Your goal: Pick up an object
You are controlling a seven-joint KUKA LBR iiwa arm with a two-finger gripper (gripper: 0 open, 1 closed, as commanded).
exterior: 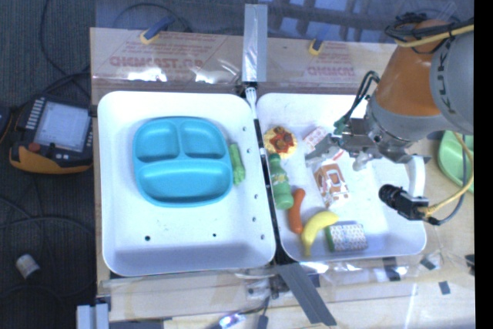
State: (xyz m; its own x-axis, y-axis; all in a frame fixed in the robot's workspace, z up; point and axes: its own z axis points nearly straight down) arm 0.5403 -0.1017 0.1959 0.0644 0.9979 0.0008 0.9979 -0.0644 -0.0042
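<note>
In the right bin the banana lies near its front edge, long axis slanting from near-left to far-right. Beside it are a carrot, a packet and a can. The gripper hovers above the packet; its opening cannot be told. The left bin holds a blue plate.

Both bins look like smooth, slightly glossy white plastic. The blue divided plate is glossy plastic too. The banana and carrot seem moulded plastic with a dull sheen. The small packet is perhaps printed paper or film.
</note>
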